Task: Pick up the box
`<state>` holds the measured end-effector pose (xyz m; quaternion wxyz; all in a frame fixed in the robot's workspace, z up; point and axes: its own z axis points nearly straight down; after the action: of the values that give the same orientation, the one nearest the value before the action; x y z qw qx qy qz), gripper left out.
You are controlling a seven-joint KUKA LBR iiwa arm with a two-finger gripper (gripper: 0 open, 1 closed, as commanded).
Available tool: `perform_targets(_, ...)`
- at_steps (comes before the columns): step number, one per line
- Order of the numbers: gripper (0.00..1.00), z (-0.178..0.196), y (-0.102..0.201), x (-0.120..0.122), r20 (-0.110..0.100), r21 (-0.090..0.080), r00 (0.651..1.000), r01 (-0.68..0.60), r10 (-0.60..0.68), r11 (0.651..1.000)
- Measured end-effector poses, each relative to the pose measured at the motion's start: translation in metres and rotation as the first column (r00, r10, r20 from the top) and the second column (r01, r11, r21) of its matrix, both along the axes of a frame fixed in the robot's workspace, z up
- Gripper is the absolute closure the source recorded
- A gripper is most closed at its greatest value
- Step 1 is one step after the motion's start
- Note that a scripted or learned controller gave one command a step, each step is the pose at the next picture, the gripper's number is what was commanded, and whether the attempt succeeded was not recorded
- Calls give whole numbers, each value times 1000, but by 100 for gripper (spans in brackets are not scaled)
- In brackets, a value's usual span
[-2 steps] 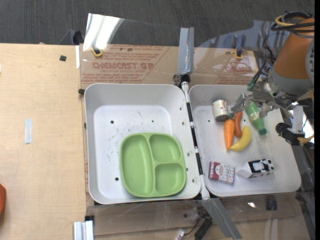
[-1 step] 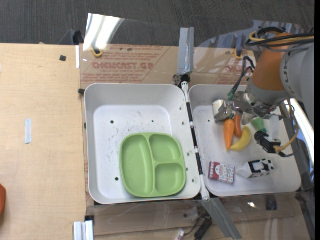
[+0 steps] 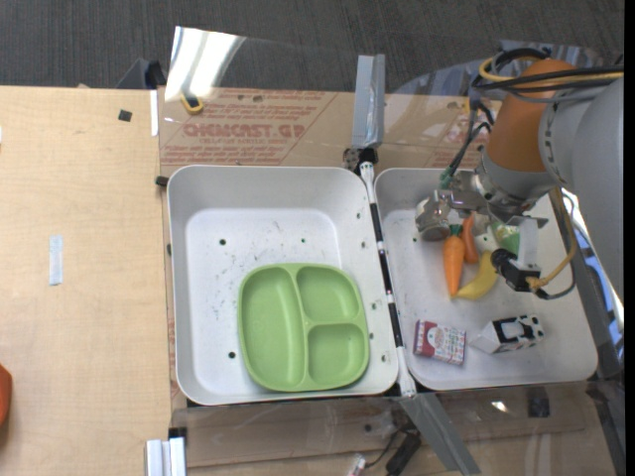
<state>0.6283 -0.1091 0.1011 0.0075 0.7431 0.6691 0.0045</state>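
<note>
- Grey arm with its orange band reaches in from the right over the right bin point(image 3: 575, 365); the jaws end point(image 3: 448, 216) sits low over the bin's upper middle, close above a cluster of toy food.
- Jaw opening: cannot tell; the wrist hardware and cables crowd the tip, and nothing can be made out between the jaws.
- Just below the tip: an orange carrot point(image 3: 453, 262), long axis near vertical in the view, and a yellow banana point(image 3: 480, 279) beside it on the right, touching or nearly so.
- Box point(image 3: 440, 342): small, red and white, lying flat in the right bin near its front-left corner, well apart from the jaws. Long axis runs roughly left to right, tilted slightly down to the right.
- Right of the box, a small black-and-white carton point(image 3: 516, 333), apart from it with bare bin floor between.
- Room: open floor above the box up to the carrot; the bin's left wall and front rim lie close on two sides.
- Left bin point(image 3: 198, 226) holds a green divided plate point(image 3: 303, 325) toward its front.
</note>
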Motion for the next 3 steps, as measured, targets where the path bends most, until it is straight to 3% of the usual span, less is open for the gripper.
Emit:
perform_targets(1,0,-8,-10,7,-13,3,1000,11,-11,1000)
perform_targets(2,100,1,-10,8,-13,1,1000,8,-8,1000)
perform_targets(3,100,100,46,-61,-20,5,999,-27,27,1000)
